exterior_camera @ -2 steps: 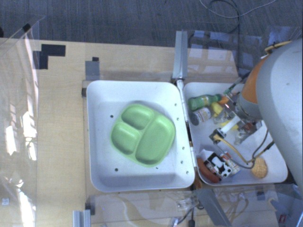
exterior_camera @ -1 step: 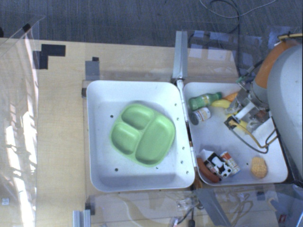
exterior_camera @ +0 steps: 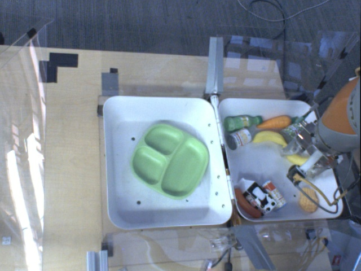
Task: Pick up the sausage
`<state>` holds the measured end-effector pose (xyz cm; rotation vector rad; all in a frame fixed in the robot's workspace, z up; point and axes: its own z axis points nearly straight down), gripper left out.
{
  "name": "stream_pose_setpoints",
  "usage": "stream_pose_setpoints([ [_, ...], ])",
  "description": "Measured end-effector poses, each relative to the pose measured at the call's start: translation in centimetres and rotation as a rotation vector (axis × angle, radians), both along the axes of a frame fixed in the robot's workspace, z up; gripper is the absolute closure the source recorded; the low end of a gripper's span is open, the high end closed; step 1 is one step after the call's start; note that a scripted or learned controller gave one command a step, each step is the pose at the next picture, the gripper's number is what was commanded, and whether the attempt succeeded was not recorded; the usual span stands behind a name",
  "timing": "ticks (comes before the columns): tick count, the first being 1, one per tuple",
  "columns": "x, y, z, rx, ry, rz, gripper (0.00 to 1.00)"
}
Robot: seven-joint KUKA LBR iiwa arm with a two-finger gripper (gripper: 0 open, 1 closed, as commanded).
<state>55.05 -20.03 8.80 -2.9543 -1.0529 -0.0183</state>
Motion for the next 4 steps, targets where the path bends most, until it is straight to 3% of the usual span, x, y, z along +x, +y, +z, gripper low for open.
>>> stream_pose_setpoints([
  [1, 2.1, 9.2, 0.2, -0.006, 0.009, -0.292, 0.00],
  [2, 8.0, 3.9, -0.1, 0.004, 0.008, -0.325, 0.00],
  [3, 3.1, 8.5, 0.0, -0.003, 0.003, -0.476, 0.00],
  [4, 8.0, 3.2, 3.2, -0.006, 0.009, -0.443, 0.00],
])
